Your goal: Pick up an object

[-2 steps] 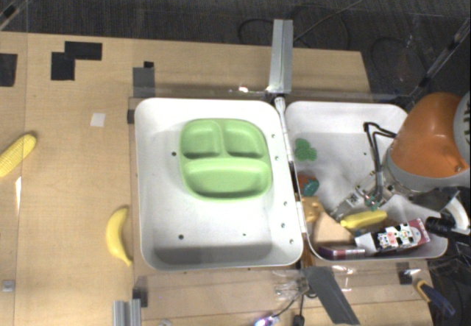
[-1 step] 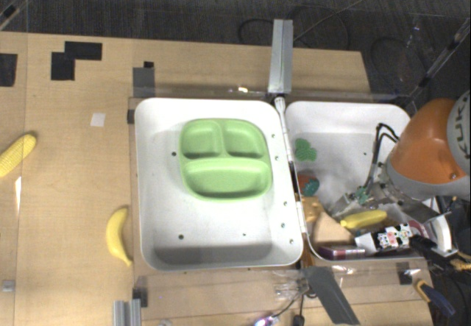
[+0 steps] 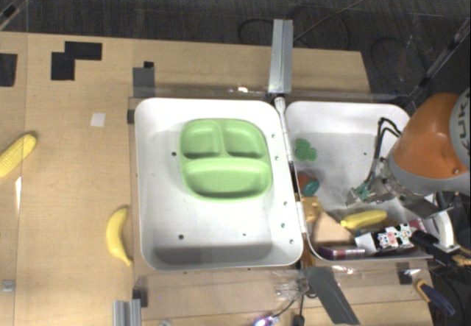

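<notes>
Two shallow white bins sit side by side on the wooden bench (image 3: 66,192). The left bin (image 3: 158,243) carries a green divided plate (image 3: 224,157), lying flat near its upper middle, with two small compartments toward the far side and one wide compartment toward the near side. The right bin (image 3: 346,126) holds a scatter of small things along its left wall and near edge: a green leafy piece (image 3: 305,149) by the divider, a teal and orange piece (image 3: 307,185) just below it, a tan block (image 3: 330,230) near the front left corner, a dark pen-like stick (image 3: 340,250) along the front wall, and a black and white printed packet (image 3: 390,238) toward the front right. A yellow banana-shaped object (image 3: 363,220) lies in the front part of this bin, its long axis running nearly left to right with the right end tilted slightly toward the far side. The arm (image 3: 434,148), grey with an orange band, reaches in from the right, and its pincer (image 3: 366,192) hangs just above the yellow object's far side; how far it is open cannot be told, and nothing is seen in its grip. Outside the bins, a yellow banana (image 3: 118,235) lies on the bench just left of the left bin, and a yellow corn cob (image 3: 16,154) lies at the far left edge.
</notes>
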Robot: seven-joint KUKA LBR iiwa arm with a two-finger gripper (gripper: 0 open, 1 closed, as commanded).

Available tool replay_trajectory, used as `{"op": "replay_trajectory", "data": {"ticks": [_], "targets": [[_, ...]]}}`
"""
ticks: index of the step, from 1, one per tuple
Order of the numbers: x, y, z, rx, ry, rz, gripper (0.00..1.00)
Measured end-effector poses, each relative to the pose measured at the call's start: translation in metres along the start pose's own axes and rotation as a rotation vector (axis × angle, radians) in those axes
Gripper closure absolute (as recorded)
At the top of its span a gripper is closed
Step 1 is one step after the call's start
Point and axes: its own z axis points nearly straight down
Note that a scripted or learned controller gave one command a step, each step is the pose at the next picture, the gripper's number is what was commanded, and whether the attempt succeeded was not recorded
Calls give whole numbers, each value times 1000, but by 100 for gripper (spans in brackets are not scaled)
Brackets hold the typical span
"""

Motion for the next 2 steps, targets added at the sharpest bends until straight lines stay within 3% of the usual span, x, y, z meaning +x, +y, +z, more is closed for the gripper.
{"op": "replay_trajectory", "data": {"ticks": [1,2], "targets": [[0,0,0,0,0,0,0],[20,1,8,-3,-19,-182,0]]}}
